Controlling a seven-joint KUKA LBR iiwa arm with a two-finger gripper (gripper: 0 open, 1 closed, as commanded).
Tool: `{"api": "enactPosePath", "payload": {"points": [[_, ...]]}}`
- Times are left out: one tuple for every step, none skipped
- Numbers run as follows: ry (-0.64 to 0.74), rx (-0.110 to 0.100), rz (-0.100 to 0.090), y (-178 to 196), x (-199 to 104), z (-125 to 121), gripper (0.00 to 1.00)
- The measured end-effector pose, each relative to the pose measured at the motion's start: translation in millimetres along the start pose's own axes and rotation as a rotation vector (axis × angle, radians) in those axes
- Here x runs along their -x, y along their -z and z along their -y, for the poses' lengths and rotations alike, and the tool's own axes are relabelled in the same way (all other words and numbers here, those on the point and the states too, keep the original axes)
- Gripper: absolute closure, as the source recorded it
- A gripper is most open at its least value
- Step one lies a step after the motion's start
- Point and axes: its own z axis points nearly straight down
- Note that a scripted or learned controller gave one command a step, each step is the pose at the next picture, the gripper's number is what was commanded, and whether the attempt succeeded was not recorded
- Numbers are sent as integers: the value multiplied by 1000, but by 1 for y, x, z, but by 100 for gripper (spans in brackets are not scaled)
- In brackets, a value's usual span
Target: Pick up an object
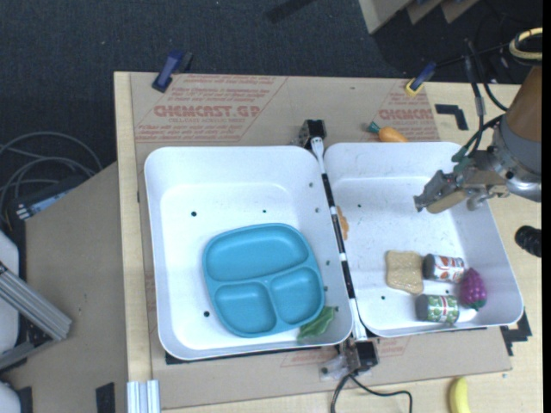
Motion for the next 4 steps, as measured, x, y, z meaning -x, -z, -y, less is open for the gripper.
{"api": "enactPosePath", "payload": {"points": [[-1,1,2,-43,53,-66,0],[-1,-2,-1,-120,31,25,0],[2,5,-3,-159,56,57,0],[1,5,2,38,68,-29,0]]}}
